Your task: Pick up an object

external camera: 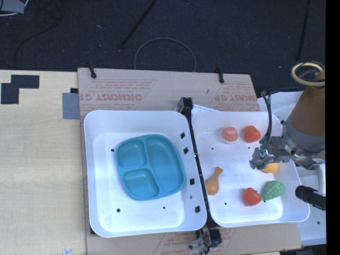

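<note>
The arm (311, 116) enters from the right edge of the frame, its orange band uppermost and grey wrist below, bent down over the right bin (234, 219). The gripper (264, 160) sits low at the bin's right side, just beside or over a small yellow-orange object (271, 168); whether the claw is apart, together or clamped on anything cannot be told from this angle. Within the right bin lie a pink round piece (229, 134) and a red round piece (251, 134) toward the upper part, an orange drumstick-shaped toy (213, 181) near the left wall, and a red piece (251, 196) touching a green bumpy piece (272, 190) toward the lower right. The left bin (101, 195) holds a blue compartmented plate (150, 167). Both bins rest on a cardboard sheet (154, 92) on a pale wooden bench (37, 169); dark carpet (79, 31) with cables fills the top of the frame.
</note>
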`<state>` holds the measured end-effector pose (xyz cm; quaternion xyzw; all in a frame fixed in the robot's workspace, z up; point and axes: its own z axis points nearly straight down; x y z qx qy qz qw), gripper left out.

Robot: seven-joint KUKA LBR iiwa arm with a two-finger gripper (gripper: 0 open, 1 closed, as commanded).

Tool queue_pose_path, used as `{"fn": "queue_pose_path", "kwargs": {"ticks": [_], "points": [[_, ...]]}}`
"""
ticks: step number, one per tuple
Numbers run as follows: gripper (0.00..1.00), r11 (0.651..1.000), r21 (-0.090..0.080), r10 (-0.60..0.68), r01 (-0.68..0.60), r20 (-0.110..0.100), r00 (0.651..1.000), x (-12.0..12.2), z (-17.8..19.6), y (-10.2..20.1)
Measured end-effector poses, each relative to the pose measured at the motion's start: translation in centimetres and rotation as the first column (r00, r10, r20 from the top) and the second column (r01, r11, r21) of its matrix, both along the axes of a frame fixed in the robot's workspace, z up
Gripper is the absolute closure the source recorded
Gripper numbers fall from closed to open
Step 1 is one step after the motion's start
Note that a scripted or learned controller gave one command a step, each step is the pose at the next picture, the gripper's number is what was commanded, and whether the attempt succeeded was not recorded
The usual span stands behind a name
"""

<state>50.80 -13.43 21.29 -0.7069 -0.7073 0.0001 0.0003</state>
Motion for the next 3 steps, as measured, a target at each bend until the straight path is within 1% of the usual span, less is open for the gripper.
{"fn": "queue_pose_path", "kwargs": {"ticks": [1,3], "points": [[1.00,1.000,0.000,0.000,0.000,-0.001,1.000,0.0,2.1,-0.1],[1.00,1.000,0.000,0.000,0.000,-0.002,1.000,3.6,3.4,10.1]]}}
